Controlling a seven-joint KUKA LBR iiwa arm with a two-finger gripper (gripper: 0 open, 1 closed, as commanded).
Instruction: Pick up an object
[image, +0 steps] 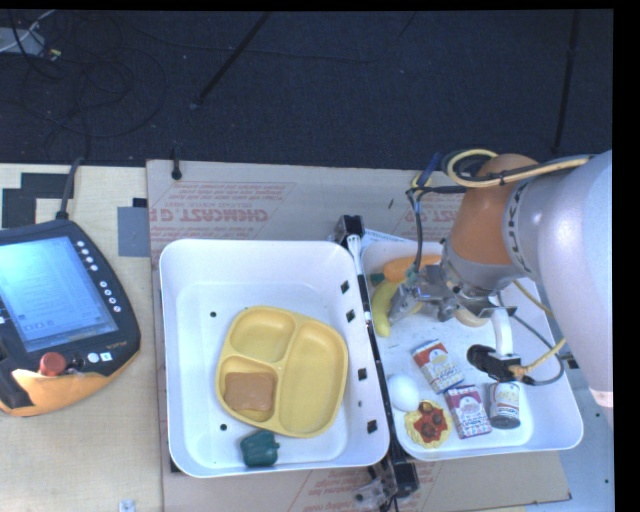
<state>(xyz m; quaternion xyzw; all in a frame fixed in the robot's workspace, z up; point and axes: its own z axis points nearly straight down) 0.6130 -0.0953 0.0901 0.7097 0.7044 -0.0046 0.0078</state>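
My gripper hangs low over the back left part of the right bin, under the orange wrist band. It sits right beside a yellow banana and an orange item; whether it touches either is hidden by the wrist. Nearer the front lie a red and white carton, a second small carton, a can, a white egg and a red and yellow toy food piece.
The left bin holds a yellow divided plate with a brown slab in its front compartment, and a green item at the bin's front. A teach pendant lies on the bench at far left.
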